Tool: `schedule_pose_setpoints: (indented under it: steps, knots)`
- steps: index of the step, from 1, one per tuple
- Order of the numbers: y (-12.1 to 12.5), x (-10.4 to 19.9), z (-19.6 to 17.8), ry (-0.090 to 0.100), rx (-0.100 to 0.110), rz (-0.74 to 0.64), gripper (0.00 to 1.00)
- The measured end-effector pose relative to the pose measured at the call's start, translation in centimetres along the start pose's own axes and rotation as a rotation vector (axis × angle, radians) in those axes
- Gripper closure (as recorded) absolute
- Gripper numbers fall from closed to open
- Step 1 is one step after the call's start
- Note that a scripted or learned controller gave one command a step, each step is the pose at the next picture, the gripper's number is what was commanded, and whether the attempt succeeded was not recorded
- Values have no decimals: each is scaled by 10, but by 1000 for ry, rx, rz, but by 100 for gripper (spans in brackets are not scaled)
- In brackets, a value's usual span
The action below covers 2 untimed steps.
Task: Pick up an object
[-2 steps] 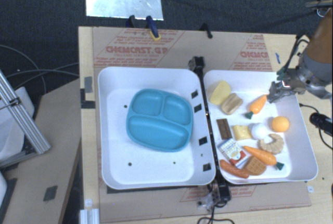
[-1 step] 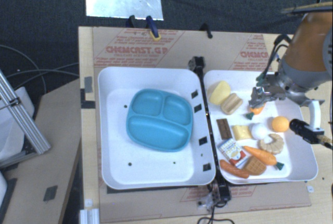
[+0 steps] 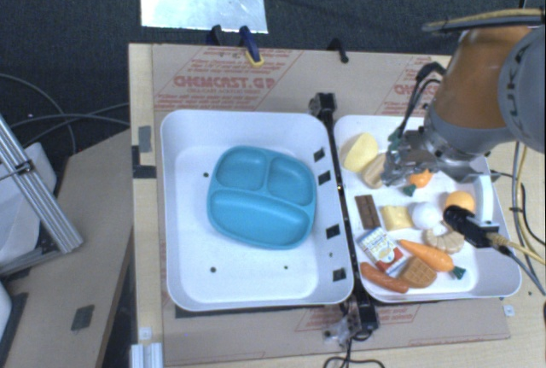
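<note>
Here, the broad brown cardboard sheet (image 3: pixel 281 76) covers the bench and carries everything else. On it, the left-hand shallow white plastic bin (image 3: pixel 183 213) is the landmark: it holds a blue moulded plastic plate with three compartments (image 3: pixel 260 195), lying near its middle. Touching that bin's right wall is the second shallow white bin (image 3: pixel 503 272), crowded with toy food. The grey robot arm with its orange band (image 3: pixel 482 80) reaches in over that second bin, and its two-finger gripper (image 3: pixel 401 170) sits low among the food, well to the right of the landmark bin; whether its fingers are spread or closed cannot be told from this angle, and nothing can be seen between them. Just right of the landmark bin's wall lies a pale yellow rounded toy (image 3: pixel 359 151), with a dark brown chocolate-bar piece (image 3: pixel 367 211) below it and a small red-and-white printed packet (image 3: pixel 380 247) lower still. Farther right are a pale yellow cheese-like block (image 3: pixel 396 217), a white egg-shaped toy (image 3: pixel 423 213), a round orange fruit (image 3: pixel 460 201), an orange toy carrot (image 3: pixel 429 255) and a red sausage-shaped piece (image 3: pixel 382 279).
</note>
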<state>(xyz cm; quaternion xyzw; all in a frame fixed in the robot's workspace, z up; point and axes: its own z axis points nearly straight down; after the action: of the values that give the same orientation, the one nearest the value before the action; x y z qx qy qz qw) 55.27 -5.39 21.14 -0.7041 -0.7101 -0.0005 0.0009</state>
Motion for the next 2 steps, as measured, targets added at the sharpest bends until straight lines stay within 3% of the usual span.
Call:
schedule_pose_setpoints:
  steps: [1,2]
  knots:
    - [-3,27,-24,-1,-4,1,100]
    - [-5,30,-4,-2,-1,6,100]
